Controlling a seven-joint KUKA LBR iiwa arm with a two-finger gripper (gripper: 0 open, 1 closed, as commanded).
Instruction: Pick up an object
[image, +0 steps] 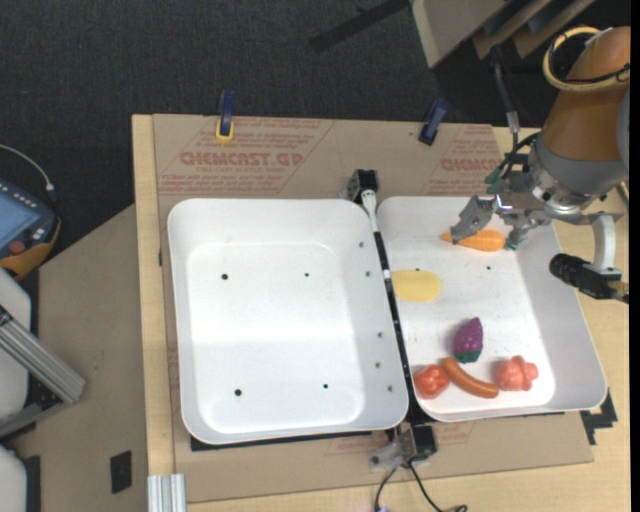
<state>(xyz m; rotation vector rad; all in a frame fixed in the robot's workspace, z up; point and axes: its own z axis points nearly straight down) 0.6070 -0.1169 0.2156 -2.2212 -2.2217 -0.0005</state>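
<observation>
Toy sausage (471, 378) lies at the right bin's (560, 345) near edge; at its far end the gripper (489, 222), fingers spread, straddles the toy carrot (481, 240), likely light, rigid, slick: grasp mid-body.

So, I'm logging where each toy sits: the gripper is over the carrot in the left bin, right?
Not quite. The camera view shows the gripper over the carrot in the right bin, not the left bin. The rest stands.
</observation>
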